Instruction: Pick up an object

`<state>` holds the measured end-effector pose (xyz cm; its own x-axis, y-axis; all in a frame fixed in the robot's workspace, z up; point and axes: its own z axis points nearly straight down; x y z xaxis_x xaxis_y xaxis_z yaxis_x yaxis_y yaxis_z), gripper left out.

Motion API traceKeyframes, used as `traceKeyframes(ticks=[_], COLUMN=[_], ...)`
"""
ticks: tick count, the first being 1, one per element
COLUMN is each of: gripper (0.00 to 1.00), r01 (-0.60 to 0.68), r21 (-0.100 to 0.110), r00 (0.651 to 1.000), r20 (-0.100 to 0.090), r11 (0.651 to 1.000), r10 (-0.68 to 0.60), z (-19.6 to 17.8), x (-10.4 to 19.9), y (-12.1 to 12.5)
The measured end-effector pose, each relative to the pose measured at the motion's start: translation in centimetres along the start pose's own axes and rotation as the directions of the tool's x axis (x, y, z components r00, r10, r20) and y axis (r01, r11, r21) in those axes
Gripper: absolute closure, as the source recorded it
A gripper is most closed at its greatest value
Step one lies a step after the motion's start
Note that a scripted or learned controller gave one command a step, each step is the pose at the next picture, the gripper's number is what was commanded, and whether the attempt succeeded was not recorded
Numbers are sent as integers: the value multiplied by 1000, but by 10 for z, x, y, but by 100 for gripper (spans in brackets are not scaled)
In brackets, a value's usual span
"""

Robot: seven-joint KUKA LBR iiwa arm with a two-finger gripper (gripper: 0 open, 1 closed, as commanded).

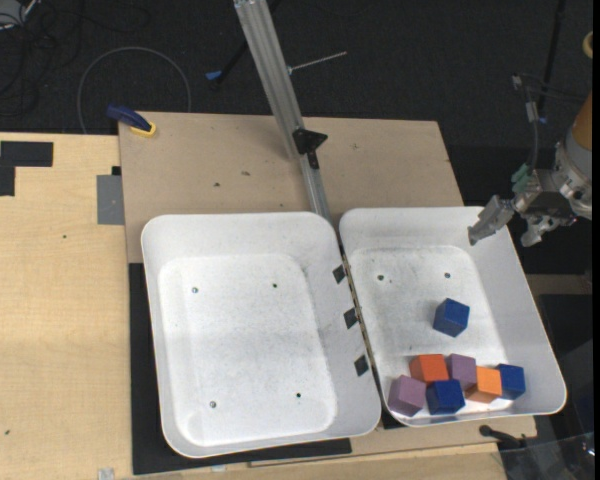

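Camera view: the fingers (511,225) hang spread apart and hold nothing above the far right rim of the right bin (533,298). The lone blue cube (451,316) lies inside that bin, nearer the camera and leftward from the fingers.

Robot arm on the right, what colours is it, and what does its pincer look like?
The arm shows an orange band at the picture's right edge. Below it the wrist is grey metal with a small green patch. The pincer has two short grey fingers.
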<state>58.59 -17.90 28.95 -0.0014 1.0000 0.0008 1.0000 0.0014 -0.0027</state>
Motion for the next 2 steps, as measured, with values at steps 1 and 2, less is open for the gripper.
traceKeyframes(ticks=[1, 2], gripper=[0, 0], r01=[7, 0], r21=[1, 1], r00=[1000, 1000], r20=[-3, 0], r11=[1000, 1000], r10=[-7, 0], z=[3, 3], x=[81, 77], y=[4, 3])
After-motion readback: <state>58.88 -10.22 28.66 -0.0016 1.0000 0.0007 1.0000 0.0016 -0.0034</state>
